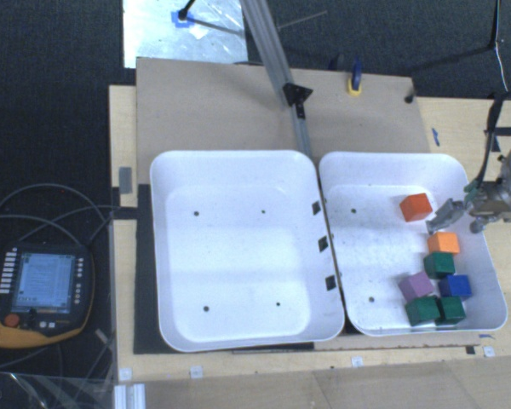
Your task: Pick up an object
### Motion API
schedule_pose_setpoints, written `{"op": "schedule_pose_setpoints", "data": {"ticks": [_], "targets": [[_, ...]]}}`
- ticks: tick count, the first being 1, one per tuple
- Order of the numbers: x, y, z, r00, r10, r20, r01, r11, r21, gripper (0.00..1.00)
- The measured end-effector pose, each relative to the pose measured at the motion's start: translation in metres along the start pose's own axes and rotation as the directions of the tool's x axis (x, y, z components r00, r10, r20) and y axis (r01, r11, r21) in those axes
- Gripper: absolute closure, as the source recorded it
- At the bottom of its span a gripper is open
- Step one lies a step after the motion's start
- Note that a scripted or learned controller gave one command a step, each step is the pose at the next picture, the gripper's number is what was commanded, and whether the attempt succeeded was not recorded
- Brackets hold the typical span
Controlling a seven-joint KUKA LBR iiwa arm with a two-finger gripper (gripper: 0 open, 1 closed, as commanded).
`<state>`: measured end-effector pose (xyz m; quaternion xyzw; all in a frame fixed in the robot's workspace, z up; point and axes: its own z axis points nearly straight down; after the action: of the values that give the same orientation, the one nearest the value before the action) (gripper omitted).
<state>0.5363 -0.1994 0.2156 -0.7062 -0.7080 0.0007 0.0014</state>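
Several blocks are crowded just below the jaws (pixel 451 218); a neighbour may be nudged. Jaw state cannot be determined.

Pale wooden bench (pixel 123 228), brown board (pixel 221 100) at twelve o'clock, two white bins (pixel 238 164) side by side at centre, black mat (pixel 145 313) beneath them

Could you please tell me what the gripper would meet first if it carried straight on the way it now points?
The gripper points left and slightly down in the camera view, over the right bin. The red-orange block lies nearest that line, so it would probably be met first, though height is unclear and the gripper might pass just beside it.
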Motion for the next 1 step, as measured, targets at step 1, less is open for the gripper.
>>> {"op": "schedule_pose_setpoints", "data": {"ticks": [1], "targets": [[-0.0074, 0.0003, 0.0596, 1.0, 0.001, 0.0, -0.001, 1.0, 0.001, 0.0]]}}
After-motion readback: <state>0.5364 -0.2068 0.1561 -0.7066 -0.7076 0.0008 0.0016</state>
